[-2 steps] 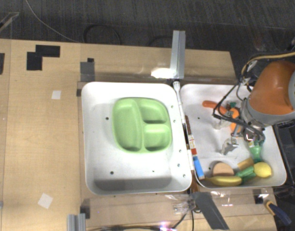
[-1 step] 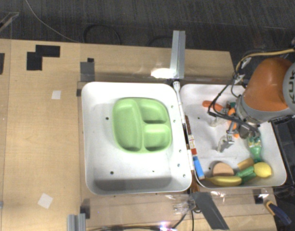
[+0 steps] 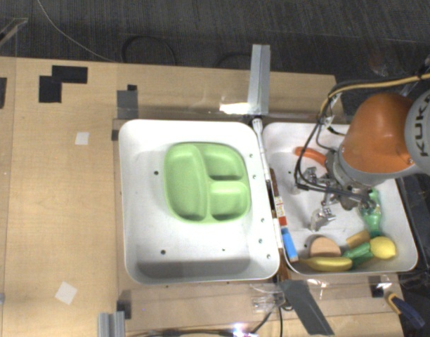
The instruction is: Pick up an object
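Note:
My gripper (image 3: 322,215) hangs low over the right bin (image 3: 292,142), below the arm's orange band (image 3: 375,133). It sits above bare white floor, just up from a tan round piece (image 3: 324,245) and a yellow banana (image 3: 329,263). A yellow lemon (image 3: 383,248) and a green object (image 3: 373,217) lie to its right. An orange piece (image 3: 308,153) pokes out from under the wrist at the bin's far side. I see nothing carried by the gripper.
The left bin (image 3: 141,244) holds a green divided plate (image 3: 204,181). A blue marker (image 3: 288,243) lies along the divider between the bins. Cables (image 3: 327,107) loop near the wrist. A metal post (image 3: 259,79) stands behind the bins.

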`<state>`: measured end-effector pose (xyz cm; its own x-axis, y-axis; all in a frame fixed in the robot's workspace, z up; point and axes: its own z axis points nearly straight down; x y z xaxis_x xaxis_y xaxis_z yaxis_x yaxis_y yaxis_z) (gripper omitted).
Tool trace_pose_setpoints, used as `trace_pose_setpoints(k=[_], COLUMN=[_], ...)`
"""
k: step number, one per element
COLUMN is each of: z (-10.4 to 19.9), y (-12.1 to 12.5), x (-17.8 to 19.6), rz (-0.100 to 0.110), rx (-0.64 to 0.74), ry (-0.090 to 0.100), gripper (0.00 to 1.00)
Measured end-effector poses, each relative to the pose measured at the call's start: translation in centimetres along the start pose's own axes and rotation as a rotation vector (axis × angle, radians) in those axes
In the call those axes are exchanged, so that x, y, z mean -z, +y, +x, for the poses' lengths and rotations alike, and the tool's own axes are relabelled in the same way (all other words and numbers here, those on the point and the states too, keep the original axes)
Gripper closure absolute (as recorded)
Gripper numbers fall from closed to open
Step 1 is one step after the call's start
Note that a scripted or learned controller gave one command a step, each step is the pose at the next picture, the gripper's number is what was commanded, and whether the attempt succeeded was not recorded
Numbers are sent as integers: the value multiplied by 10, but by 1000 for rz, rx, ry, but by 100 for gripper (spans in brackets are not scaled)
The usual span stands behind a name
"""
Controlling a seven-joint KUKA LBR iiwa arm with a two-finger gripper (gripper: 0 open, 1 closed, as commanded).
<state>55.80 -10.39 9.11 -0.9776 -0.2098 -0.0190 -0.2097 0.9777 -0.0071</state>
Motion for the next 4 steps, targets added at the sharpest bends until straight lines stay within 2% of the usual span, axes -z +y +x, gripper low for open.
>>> trace_pose_setpoints(k=[1,2,3,4], z=[-71,-60,-66,-75], y=[-37,-37,-37,11], x=[-4,-4,13,99], rz=[-4,-4,2,-4], rx=[111,130,133,90], ry=[5,5,-13,0], gripper=[0,0,100,100])
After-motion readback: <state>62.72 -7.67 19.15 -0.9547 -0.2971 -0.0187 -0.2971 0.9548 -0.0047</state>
